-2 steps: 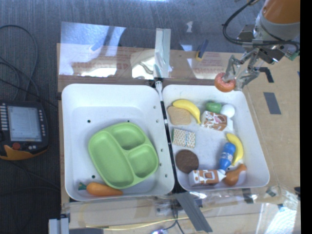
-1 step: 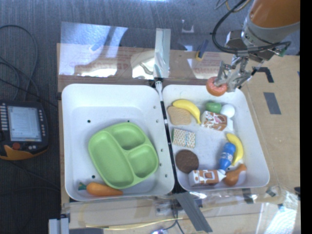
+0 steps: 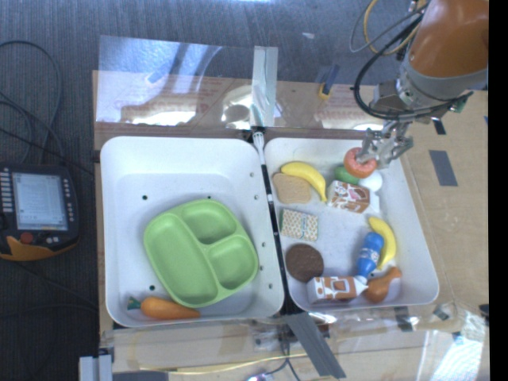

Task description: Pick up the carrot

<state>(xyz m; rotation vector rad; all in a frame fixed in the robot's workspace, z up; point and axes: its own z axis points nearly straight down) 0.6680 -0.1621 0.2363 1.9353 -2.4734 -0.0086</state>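
Note:
The carrot [image 3: 164,309], orange with a green stub at its left end, lies flat in the front left corner of the left bin [image 3: 127,157], just below the green divided plate [image 3: 202,251]. My gripper [image 3: 386,146] hangs over the far right corner of the right bin [image 3: 419,236], a whole bin's width away from the carrot. It sits right beside a red-orange tomato-like toy [image 3: 359,164] with a green top. Whether it touches that toy is unclear.
The right bin holds a banana [image 3: 305,175], bread slice [image 3: 290,189], cracker [image 3: 299,225], brown cookie [image 3: 304,261], two small cartons [image 3: 348,196] [image 3: 333,289], a blue bottle [image 3: 368,254], a second banana [image 3: 386,240] and a drumstick [image 3: 382,284]. A teach pendant [image 3: 36,209] lies left of the bench.

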